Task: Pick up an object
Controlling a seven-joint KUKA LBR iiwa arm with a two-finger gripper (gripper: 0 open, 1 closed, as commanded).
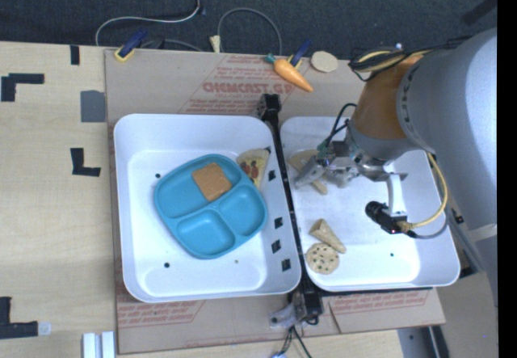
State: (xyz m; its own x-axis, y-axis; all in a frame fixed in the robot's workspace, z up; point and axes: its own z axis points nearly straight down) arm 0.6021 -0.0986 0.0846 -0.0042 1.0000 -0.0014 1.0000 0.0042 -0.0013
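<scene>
The grey arm [452, 98], with its orange band [384, 106] above the wrist, reaches down into the right bin [420, 263], and the hand [311, 174] sits low at that bin's upper left part, close to the divider between the 2 bins. The metal fingers [305, 177] point toward the left bin [133, 187]; whether they are spread or pressed together cannot be told, since they blur into the pale objects beneath them.

Right under and just beside the hand lies a tan, beige object [305, 161], touching or nearly touching the fingertips; nothing is clearly seen clamped between them. Nearer the camera than the hand, in the same bin, lie a tan wedge-shaped piece [327, 235] and, just below it, a round speckled cookie [322, 259].

Left of the hand, across the divider, a small yellowish item [254, 164] rests at the left bin's upper right. Further left sits a blue sectioned plate [212, 207] with a brown square cracker [212, 181] in its top compartment.

Beyond the hand, outside the bins, a toy carrot [291, 73] and a pale round disc [324, 61] lie on the cardboard-covered bench [234, 86]. A black cable loop [400, 215] hangs from the wrist over the right bin.
</scene>
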